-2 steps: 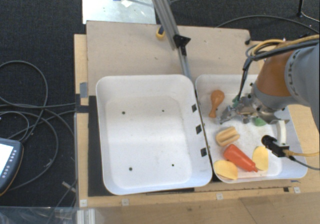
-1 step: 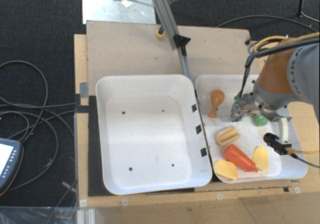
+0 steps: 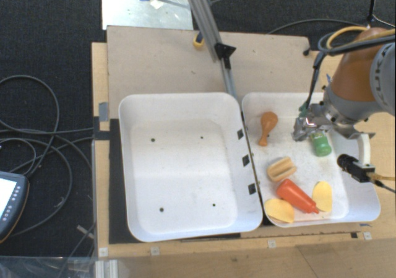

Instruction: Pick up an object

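Smooth white plastic bins [image 3: 185,165] on a matt wooden bench [image 3: 161,60].

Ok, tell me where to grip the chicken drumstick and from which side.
Grip the drumstick on its thin bone shaft, coming straight down from above. It lies flat, round end up-view, shaft pointing at the hot dog, bare floor on both sides.

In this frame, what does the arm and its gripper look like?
The arm is grey, rounded, with an orange band above the wrist and a yellow cable looping over it. The gripper is small, silvery metal. A black-tipped white part sticks out below.
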{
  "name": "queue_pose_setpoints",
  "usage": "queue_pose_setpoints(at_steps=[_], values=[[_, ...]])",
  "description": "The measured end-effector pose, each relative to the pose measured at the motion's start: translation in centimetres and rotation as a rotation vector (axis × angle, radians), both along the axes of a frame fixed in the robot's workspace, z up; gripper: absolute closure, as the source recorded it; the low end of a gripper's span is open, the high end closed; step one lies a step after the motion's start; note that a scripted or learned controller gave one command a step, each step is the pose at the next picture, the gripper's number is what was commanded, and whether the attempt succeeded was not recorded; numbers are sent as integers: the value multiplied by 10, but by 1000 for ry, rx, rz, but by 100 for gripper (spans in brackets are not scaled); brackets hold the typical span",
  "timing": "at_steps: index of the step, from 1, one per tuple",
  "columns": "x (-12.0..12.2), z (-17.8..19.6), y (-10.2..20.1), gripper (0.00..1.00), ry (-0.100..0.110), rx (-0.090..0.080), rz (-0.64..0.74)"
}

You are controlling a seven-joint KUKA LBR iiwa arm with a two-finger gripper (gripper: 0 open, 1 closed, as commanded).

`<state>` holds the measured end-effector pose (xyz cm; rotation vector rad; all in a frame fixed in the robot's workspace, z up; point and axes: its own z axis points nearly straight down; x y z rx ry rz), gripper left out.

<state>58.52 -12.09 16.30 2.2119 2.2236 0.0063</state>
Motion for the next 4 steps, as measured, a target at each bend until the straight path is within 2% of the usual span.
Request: queue_pose_setpoints(at_steps=[1, 2, 4], values=[[4, 64, 3, 100, -3, -1, 1], [5, 91, 3, 100, 2, 0, 0], [31, 97, 119, 100, 2, 3, 6]])
